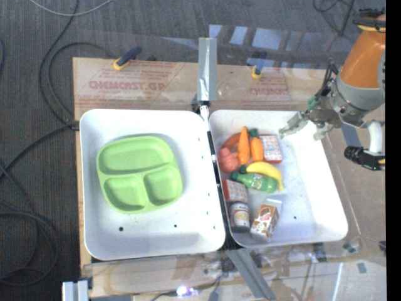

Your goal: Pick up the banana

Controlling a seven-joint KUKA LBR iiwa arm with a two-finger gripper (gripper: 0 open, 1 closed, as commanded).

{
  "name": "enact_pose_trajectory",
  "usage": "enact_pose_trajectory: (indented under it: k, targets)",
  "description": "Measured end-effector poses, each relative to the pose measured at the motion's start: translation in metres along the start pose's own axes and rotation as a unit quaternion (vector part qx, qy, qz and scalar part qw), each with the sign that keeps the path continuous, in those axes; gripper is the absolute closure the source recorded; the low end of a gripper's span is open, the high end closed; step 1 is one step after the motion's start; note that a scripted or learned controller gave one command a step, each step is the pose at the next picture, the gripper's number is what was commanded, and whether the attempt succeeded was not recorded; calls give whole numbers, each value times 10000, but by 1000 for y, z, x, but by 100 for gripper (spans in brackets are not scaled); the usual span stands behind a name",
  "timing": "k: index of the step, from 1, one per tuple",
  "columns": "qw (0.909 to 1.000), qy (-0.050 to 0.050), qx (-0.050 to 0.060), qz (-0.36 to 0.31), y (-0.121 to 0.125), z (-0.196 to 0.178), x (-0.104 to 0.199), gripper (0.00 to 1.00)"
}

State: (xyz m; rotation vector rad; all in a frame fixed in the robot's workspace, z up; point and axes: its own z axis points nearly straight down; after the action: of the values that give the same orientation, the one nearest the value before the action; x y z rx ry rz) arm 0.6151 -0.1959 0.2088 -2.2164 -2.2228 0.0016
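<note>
Well apart, claw [305, 125] above banana [264, 169]

Grey arm [358, 96], orange band, metal gripper [303, 123].

The single camera is fixed high above the bench and looks down at a slant, far enough off to take in both shallow white plastic bins [94, 224], the brown board beneath them and a strip of dark carpet with loose cables beyond. The grey arm with its orange band [366, 58] enters from the frame's right, so the two-finger gripper [307, 123] sits near the right bin's far corner. The left bin, with a light green compartment tray [139, 173], lies across the frame from the gripper.
</note>
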Motion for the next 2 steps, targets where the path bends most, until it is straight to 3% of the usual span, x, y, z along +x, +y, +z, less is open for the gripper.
enact_pose_trajectory:
  k: [1,2]
  targets:
    - [10000,-20,-8,78,45,-41,35,0]
    - [10000,-24,-48,-49,8,101,47,0]
